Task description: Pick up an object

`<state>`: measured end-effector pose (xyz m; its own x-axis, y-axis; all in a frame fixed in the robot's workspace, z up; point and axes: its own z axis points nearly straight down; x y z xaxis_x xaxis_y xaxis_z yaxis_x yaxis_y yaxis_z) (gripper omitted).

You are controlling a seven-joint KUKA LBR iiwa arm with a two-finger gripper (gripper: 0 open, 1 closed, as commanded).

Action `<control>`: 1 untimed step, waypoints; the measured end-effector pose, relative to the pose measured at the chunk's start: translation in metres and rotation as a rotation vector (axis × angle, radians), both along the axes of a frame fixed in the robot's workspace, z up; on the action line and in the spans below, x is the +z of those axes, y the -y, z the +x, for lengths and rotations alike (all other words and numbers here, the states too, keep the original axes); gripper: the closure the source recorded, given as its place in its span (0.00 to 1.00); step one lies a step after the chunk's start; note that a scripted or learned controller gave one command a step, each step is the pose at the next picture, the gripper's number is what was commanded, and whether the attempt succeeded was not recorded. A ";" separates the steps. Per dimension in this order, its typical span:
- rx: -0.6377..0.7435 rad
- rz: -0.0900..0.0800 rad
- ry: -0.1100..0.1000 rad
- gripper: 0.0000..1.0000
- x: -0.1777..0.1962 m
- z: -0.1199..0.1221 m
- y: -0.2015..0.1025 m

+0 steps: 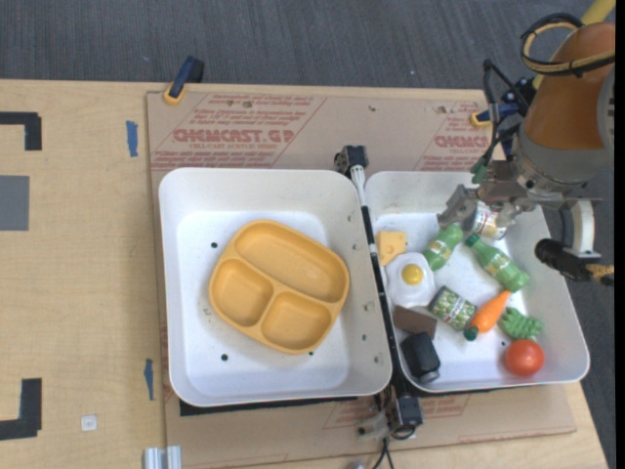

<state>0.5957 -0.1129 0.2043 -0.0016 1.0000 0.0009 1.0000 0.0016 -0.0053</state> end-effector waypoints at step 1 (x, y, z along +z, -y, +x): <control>0.185 0.000 0.003 0.00 -0.101 0.025 0.053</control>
